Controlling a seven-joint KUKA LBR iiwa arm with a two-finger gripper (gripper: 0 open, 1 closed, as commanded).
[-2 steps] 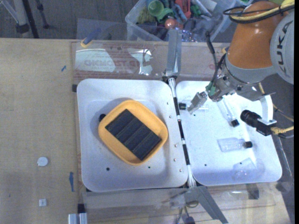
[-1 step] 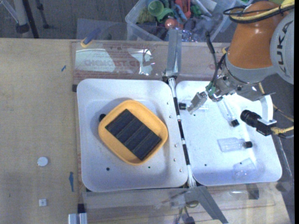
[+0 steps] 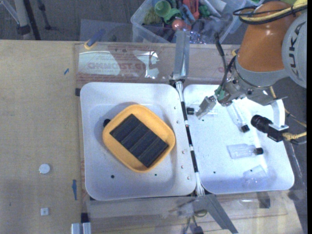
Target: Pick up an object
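Nothing's picked up yet as far as I can see. The claw (image 3: 208, 105) hovers over the right bin's (image 3: 214, 174) far-left corner; can't tell its state. The yellow object (image 3: 138, 137) sits in the left bin (image 3: 92, 145).

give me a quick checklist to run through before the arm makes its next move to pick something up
1. Target in reach: clear vial with a black cap lies in the right bin: ok.
2. End effector over the right bin's upper left, away from that vial: not ok.
3. Anything held: cannot tell.
4. Second clear vial lies just beside the end effector: ok.
5. Yellow object with dark panel sits in the left bin, out of the way: ok.
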